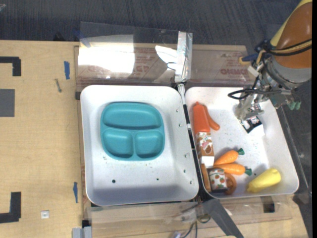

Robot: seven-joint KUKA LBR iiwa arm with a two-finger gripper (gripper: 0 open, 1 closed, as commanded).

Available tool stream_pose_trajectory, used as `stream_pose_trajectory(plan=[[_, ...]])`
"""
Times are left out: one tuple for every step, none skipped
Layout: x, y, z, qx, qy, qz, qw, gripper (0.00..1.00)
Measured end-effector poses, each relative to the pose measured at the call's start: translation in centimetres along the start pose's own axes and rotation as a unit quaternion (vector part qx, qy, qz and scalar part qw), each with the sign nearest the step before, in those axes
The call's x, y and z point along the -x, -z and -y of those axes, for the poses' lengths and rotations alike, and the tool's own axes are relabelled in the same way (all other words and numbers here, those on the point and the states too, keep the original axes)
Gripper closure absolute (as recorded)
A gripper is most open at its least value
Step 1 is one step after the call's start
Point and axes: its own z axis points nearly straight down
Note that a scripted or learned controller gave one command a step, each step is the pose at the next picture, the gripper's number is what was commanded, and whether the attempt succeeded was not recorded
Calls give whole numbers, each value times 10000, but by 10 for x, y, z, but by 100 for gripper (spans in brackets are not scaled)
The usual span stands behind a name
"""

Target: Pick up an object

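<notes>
My gripper (249, 114) hangs over the upper right part of the right bin (277, 133), below the arm's orange band. A small black-and-white piece (253, 124) lies right under it; I cannot tell whether it is touched. Along the bin's left wall lies a long orange toy (200, 118) with a printed packet (205, 145) below it. Two toy carrots (227, 157) (236, 170) lie lower in the bin. A yellow fruit-like toy (264, 180) rests in the front right corner, and a brown round item (221, 180) sits in the front left.
The left bin (94, 182) holds a teal divided plate (132, 130). A clear plastic panel with a taped post (183, 58) stands behind the bins. A wooden bench top (34, 148) stretches to the left.
</notes>
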Motion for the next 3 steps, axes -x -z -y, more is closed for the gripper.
stream_pose_trajectory(plan=[[-7,-126,-22,-23,146,56,9999,100],[11,-33,-92,-9,-509,81,9987,100],[48,25,55,-46,431,62,9990,100]])
